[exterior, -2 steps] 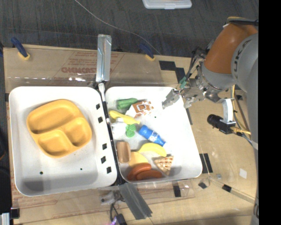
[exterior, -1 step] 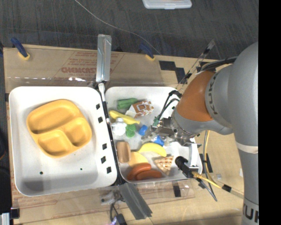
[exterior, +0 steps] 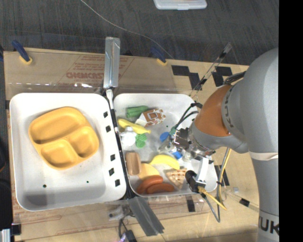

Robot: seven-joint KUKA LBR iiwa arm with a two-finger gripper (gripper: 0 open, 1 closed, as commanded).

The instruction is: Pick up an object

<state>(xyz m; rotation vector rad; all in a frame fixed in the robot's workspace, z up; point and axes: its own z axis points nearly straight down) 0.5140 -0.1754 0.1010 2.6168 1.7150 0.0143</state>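
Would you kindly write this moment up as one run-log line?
arm: over right bin | gripper: low among toys, near yellow piece | grasp: cannot tell | left bin: yellow divided tray

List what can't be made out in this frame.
- gripper: finger state hidden by the wrist, camera view.
- Right bin: its right side is covered by the arm.
- Brown item at the near wall: too blurred to identify.
- White object: cut off by the top edge.

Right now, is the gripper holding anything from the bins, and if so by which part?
It cannot be told. The gripper sits low in the right bin among the toy food, near a yellow piece, but no object shows clearly between its fingers.
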